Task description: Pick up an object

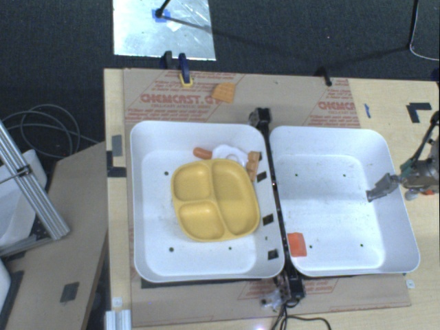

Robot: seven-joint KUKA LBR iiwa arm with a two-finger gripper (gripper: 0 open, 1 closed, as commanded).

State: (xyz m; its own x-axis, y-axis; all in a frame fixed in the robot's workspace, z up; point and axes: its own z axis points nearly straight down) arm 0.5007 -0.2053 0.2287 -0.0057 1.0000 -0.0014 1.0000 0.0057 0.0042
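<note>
Left bin point(148, 184): shallow white tray, smooth moulded plastic, rounded corners, at centre-left of the frame. Contents: one yellow divided plate point(214, 199), three compartments, glossy rigid plastic, lying flat near the bin's middle; one small orange sausage-shaped piece point(202, 153) just above the plate's upper edge; one white flat item point(229, 154) partly hidden behind the plate, kind not clear; one small tan block point(254, 162) at the plate's upper right, close to the bin's right wall.

Right bin point(344, 150): same make, centre-right of the frame. Contents: one small orange-red block point(296, 244) in the lower left corner, apart from everything else.

Bench item: one tan cracker-like square point(223, 92) on the printed cardboard above the left bin.

Gripper point(379, 188): grey, at the right edge of the frame, over the right rim of the right bin; whether its jaws are open or closed cannot be told at this size.

Handling judgement: the orange-red block is the nearest candidate, probably light and stiff, small enough to span across opposite sides. The nearby corner walls may crowd one finger. The plate looks slick and wide, best taken by its rim, if at all.
</note>
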